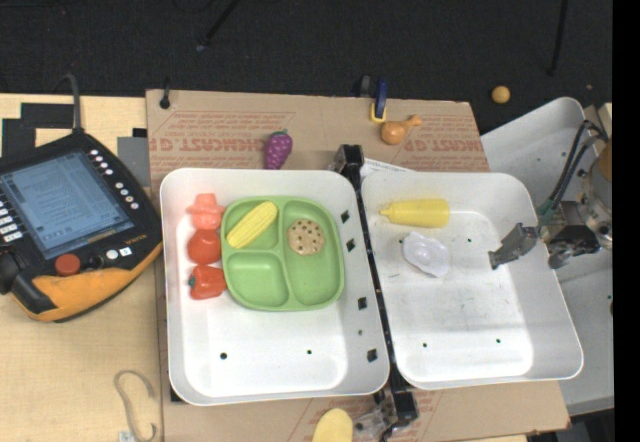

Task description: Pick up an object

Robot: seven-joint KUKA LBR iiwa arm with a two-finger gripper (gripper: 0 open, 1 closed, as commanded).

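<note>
My gripper (pixel 512 245) hangs low over the right edge of the right bin (pixel 480 330), reaching in from the right. Its dark tip points left toward a translucent white object (pixel 427 254), a short gap away, with nothing seen in its grasp. A yellow bottle-shaped toy (pixel 415 213) lies further back in the same bin. In the left bin (pixel 260 360) sits a green divided plate (pixel 255 280) bearing a corn cob (pixel 250 223) and a cookie (pixel 305 237). Left of the plate lie a pink toy (pixel 204 210), an orange-red one (pixel 203 247) and a red one (pixel 206 282).
Purple grapes (pixel 277 148) and an orange pear-shaped toy (pixel 398 129) rest on the cardboard behind the bins. A yellow toy (pixel 333 425) lies at the front edge. A teach pendant (pixel 70 220) sits to the left. A blue clamp (pixel 379 102) stands at the back.
</note>
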